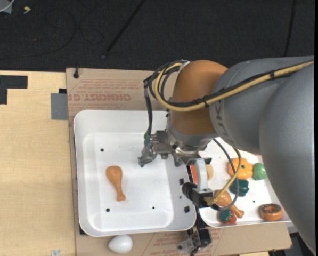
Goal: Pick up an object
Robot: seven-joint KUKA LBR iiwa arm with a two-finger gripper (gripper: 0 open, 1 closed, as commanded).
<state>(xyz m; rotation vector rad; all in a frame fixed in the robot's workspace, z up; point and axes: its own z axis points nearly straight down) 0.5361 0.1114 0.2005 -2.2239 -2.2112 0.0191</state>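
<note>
Left bin (87, 143): floor open except a drumstick (116, 181) near its left wall. Right bin (254, 220): crowded with toys, arm (201, 105) overhead blocking access.

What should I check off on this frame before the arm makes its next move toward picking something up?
1. Target in reach: ok. A drumstick toy lies alone in the left bin.
2. Claw position: not ok. It sits over the left bin, up and right of the drumstick toy.
3. Anything held: cannot tell. The wrist hides the claw's tips.
4. Right bin clutter: not ok. The toys there crowd together, partly under the arm.
5. Stray items: not ok. A white egg lies outside the bins.
</note>
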